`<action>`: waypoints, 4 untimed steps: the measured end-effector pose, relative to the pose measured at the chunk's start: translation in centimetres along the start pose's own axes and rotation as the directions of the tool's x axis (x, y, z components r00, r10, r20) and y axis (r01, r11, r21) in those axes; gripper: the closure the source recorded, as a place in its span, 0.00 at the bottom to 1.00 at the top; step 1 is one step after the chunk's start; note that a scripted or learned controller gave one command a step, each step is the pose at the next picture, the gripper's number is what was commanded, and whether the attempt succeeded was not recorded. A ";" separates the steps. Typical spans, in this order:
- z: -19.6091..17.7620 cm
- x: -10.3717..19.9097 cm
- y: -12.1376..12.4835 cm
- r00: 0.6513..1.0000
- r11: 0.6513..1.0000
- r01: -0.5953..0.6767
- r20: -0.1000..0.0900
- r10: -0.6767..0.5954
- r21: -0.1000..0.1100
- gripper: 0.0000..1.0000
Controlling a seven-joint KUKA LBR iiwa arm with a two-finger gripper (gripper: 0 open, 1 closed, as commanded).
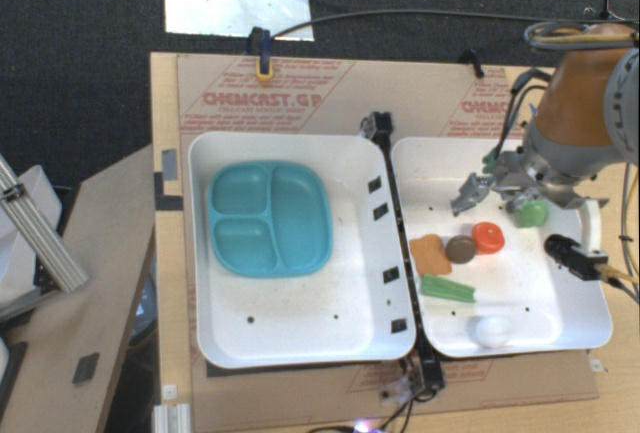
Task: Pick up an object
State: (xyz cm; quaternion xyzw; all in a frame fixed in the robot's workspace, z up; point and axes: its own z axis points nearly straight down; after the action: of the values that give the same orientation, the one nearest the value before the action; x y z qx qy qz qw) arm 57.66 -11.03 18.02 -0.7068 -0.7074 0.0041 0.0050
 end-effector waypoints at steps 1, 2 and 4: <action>-0.8 0.0 0.3 1.000 1.000 0.002 0.001 -0.002 -0.014 0.00; 3.3 0.1 0.2 1.000 1.000 0.000 0.001 0.000 -0.011 0.00; 9.5 -0.9 0.9 1.000 1.000 0.000 0.002 0.000 -0.016 0.00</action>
State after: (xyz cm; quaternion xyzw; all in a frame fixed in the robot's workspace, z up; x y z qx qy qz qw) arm 58.42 -11.88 8.55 -0.7070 -0.7073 -0.0009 -0.0013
